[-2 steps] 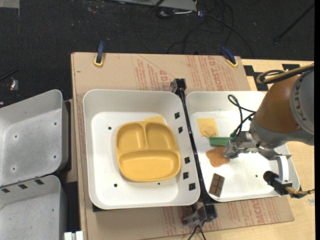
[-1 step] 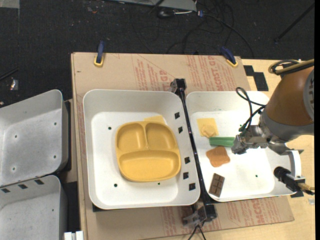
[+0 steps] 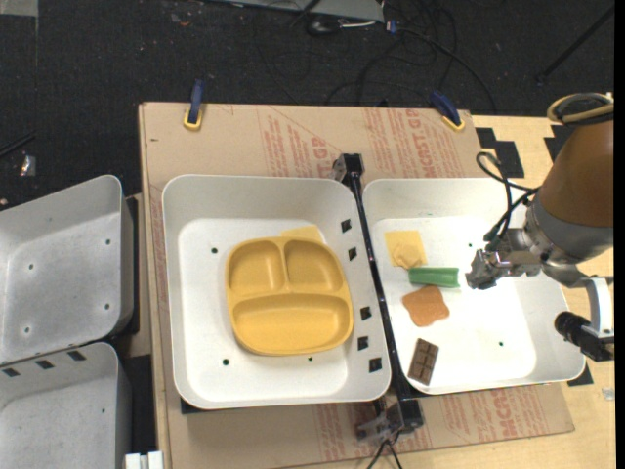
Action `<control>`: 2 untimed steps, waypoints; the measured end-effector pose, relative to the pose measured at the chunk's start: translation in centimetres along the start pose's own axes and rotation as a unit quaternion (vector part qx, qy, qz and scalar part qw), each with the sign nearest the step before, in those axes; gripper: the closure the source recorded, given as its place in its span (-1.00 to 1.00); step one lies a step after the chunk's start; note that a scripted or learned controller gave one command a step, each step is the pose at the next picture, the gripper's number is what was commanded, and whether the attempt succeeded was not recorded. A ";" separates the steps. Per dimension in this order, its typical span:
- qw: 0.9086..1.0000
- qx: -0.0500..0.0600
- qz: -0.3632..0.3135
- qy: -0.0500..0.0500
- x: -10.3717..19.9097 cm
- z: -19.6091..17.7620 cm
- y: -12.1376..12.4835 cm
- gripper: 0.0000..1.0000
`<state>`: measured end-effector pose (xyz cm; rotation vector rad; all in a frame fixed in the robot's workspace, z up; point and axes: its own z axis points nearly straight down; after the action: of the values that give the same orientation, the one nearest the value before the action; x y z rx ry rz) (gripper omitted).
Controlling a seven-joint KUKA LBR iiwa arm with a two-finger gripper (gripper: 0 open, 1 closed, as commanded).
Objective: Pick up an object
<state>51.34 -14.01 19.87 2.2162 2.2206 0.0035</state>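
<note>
Nearest of all, nearward of the green stick: a brown bar (image 3: 424,360) like a chocolate slab lies flat on the floor of the right bin (image 3: 513,325), well apart from the stick.
Just nearward of the green stick: an orange-brown flat piece (image 3: 426,306), its far edge almost touching the stick.
Green stick (image 3: 434,276): lies flat across the middle of the right bin, and is the likely thing to pick, since it is closest to the tool.
Handling, as a judgement: it looks like a small toy part, light, stiff and smooth, so it may slip. A pinch across its narrow width near the middle seems best, keeping off the orange-brown piece.
Gripper (image 3: 483,270): low over the bin floor just right of the green stick's right end. Whether it is released or clenched cannot be told, as it reads as one dark mass. Nothing is seen held.
Just beyond the green stick: a yellow piece (image 3: 405,247), thin and flat, hard to get under.
Left of the green stick, over the divider: a yellow divided plate (image 3: 290,296) in the left bin (image 3: 190,262).
Writing: red print on the cardboard sheet (image 3: 254,130) under both bins, too skewed to read. No labels show on the objects.
</note>
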 end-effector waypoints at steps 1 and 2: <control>1.000 -0.001 0.000 0.000 -0.4 -6.2 -0.3 1.00; 1.000 0.002 -0.002 0.001 4.5 -6.4 0.8 1.00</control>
<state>52.11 -9.48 26.22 2.2133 2.2288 0.0024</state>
